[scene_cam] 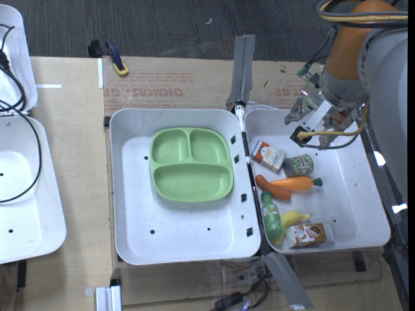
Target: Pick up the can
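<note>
The can [299, 166] has a green label and a silver rim. It lies on its side in the middle of the right bin [353, 199], between a small orange and white carton [268, 155] and a carrot [290, 184]. My gripper [315, 116] hangs over the back part of the right bin, up and to the right of the can and apart from it. Nothing shows between its fingers.
A green bottle [271, 216], a banana [296, 218] and a brown box [307, 235] lie at the right bin's front left. The left bin [130, 193] holds a green divided plate [191, 164]. Bare floor shows in the right bin's right half.
</note>
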Motion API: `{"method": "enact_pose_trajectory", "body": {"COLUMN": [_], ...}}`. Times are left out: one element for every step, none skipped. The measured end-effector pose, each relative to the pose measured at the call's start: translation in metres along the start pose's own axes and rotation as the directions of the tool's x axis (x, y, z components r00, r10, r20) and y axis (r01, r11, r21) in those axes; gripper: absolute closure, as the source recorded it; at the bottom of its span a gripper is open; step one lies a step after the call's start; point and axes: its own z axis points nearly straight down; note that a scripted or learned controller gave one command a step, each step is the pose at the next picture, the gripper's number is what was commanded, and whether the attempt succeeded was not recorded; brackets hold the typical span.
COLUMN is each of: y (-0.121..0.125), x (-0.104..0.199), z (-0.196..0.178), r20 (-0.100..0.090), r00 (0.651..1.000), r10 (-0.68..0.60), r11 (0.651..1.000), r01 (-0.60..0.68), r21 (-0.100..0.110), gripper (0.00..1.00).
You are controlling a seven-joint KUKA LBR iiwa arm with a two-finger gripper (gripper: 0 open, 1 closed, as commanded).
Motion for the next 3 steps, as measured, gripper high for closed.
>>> {"method": "enact_pose_trajectory", "body": {"y": [-0.043, -0.036, -0.015], "x": [-0.027, 0.002, -0.029], "z": [0.001, -0.069, 0.05], "r20": [0.002, 0.001, 0.002], "r00": [0.998, 0.99, 0.994], "r10": [0.057, 0.14, 0.11], "r11": [0.998, 0.99, 0.994], "r01": [-0.057, -0.14, -0.11], "r21": [0.002, 0.0, 0.002], "gripper": [0.0, 0.0, 0.0]}}
